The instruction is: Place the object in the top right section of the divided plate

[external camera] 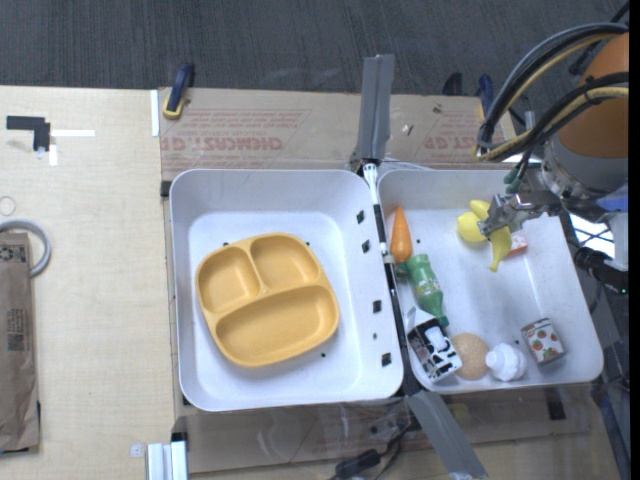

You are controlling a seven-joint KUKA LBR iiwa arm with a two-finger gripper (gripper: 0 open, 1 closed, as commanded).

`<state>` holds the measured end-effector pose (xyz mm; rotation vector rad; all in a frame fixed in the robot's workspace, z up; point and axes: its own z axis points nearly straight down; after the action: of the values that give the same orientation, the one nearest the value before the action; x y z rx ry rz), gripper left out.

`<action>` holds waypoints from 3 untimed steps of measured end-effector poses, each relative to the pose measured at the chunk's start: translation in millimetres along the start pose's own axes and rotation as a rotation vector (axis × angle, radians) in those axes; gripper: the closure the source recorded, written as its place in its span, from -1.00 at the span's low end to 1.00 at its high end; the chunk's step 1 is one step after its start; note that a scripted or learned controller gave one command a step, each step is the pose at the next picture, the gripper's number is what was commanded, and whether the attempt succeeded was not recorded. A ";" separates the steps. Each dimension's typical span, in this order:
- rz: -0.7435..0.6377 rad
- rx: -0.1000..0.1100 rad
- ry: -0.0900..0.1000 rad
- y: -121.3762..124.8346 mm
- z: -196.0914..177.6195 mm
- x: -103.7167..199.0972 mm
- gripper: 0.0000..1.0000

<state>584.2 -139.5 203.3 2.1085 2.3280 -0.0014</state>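
Observation:
A yellow divided plate (265, 298) lies in the left bin (190, 268) with two small sections at its top and one large section below. Its top right section (287, 262) holds nothing. My gripper (497, 222) is in the right bin (570, 268), near its back. It sits right against a yellow lemon (467, 228) and a yellow banana-like piece (497, 254) that hangs just below it. Whether either one is held is hidden by the gripper body.
The right bin also holds an orange carrot (400, 234), a green bottle (427, 284), a black and white box (430, 349), a tan roll (468, 356), a white object (506, 362) and a small can (541, 341). A ridge (378, 238) divides the bins.

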 end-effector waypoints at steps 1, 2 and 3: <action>-0.056 0.003 0.001 -56.8 91.9 37.3 1.00; -0.345 0.000 0.000 -28.9 12.0 108.9 1.00; -0.381 0.003 0.001 -91.2 12.4 165.2 1.00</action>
<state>477.1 15.9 190.7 1.6301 2.6875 -0.0038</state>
